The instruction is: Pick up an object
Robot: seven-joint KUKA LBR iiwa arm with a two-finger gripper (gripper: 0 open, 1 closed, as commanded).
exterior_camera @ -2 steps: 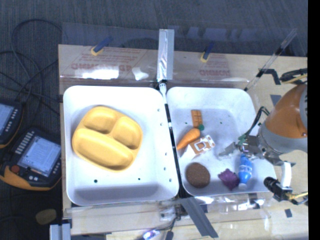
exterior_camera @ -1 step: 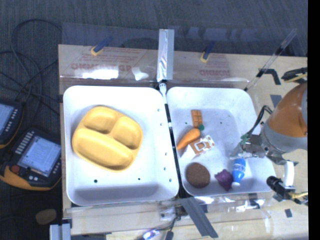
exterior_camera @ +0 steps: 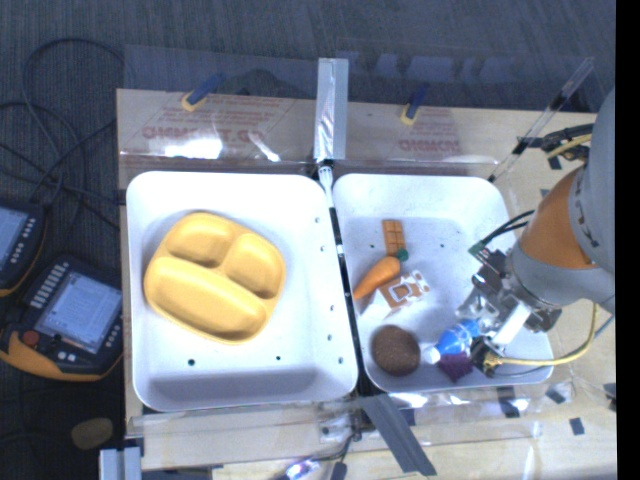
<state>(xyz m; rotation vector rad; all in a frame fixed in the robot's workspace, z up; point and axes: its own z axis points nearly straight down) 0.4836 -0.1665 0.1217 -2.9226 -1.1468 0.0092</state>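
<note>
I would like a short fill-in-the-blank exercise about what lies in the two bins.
1. The big yellow object lies in the ____ bin.
2. The carrot is ____ in colour.
3. The brown ball lies in the ____ bin.
4. The pincer reaches in from the ____.

Missing words: left; orange; right; right

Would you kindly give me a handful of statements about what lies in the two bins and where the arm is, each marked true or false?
1. The large yellow object lies in the left bin. True.
2. The carrot lies in the left bin. False: it lies in the right bin, near the divider.
3. The brown round object sits near the right bin's front edge. True.
4. The end effector hovers over the left bin. False: it is over the right bin, beside the blue and white object.
5. The small orange block lies beyond the carrot. True.
</note>
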